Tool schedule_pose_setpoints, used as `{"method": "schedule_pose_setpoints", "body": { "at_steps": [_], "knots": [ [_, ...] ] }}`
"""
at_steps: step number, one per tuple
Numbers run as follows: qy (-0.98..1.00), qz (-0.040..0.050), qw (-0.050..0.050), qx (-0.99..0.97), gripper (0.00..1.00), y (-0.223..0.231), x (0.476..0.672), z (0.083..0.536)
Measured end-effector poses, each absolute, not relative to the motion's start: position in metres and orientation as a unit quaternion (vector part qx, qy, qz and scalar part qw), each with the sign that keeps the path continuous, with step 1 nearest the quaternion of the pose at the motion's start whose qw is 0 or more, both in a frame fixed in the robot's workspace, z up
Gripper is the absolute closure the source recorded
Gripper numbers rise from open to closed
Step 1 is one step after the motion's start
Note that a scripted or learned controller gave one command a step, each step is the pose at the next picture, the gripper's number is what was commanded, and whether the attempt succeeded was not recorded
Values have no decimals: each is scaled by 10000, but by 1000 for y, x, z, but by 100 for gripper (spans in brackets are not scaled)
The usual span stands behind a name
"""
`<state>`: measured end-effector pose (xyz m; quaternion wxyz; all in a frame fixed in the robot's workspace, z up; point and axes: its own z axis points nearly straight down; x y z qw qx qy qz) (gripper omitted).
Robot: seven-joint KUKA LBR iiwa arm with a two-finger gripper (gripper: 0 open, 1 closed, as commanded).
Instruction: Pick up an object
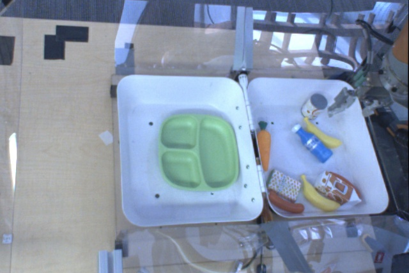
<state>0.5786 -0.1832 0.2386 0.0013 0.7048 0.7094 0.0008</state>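
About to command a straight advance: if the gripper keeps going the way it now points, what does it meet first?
The gripper points left and downward into the right bin. First in line looks like the small round grey-topped object beside it, next to a banana. Depth is unclear from above, so it might pass over it.

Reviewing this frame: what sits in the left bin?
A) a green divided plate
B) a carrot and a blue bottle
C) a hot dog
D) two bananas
A: the green divided plate lies alone in the left bin, while the carrot, the blue bottle and the bananas are in the right bin.
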Motion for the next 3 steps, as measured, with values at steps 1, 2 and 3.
{"method": "schedule_pose_setpoints", "body": {
  "at_steps": [1,2,3],
  "knots": [
    [6553,19,20,7553,0,-190,560,104],
    [6253,31,34,7803,0,-171,617,88],
    [5847,-127,-147,8110,0,-194,660,85]
  ]
}}
